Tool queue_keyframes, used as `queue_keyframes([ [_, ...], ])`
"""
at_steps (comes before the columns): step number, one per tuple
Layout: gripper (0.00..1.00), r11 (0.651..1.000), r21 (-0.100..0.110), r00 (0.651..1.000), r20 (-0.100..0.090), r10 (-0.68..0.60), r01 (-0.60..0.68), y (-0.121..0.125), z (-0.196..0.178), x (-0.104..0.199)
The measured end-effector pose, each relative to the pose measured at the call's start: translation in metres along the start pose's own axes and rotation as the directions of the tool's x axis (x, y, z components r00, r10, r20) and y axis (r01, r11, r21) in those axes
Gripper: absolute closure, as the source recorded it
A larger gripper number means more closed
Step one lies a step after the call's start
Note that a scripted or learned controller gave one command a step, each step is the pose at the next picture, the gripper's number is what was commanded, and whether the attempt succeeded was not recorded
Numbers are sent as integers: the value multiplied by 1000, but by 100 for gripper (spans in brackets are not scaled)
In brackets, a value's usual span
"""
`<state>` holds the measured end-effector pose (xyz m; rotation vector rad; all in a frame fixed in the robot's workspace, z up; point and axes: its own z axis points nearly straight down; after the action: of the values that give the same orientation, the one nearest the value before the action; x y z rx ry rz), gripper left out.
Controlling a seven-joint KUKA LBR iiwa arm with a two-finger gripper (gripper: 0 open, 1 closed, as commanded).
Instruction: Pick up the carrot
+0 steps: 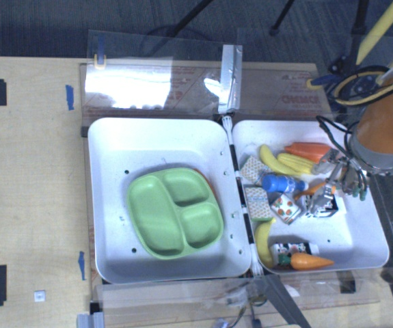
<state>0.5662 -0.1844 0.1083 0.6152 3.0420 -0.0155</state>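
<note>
From the overhead camera, the carrot (310, 261) lies along the near wall of the right bin (367, 241), toward the near-left corner, its green end touching a small dark packet (293, 249) and a curved banana (263, 241) just to its left. The gripper (326, 195) sits near the bin's middle, above a white and dark item (322, 208); whether its fingers are parted or closed cannot be told from here. Around it crowd a blue bottle (281, 182), a patterned carton (285, 208), checkered cloth (254, 183), two more bananas (288, 162) and an orange piece (308, 149) at the far side. Bare white floor lies between the gripper and the carrot and toward the right wall. The left bin (107, 183) holds a green divided plate (175, 212).
</note>
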Motion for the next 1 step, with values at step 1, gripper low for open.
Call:
queue_keyframes([
  [1, 0, 962, -13, 962, -27, -273, 273, 19, -50, -22],
])
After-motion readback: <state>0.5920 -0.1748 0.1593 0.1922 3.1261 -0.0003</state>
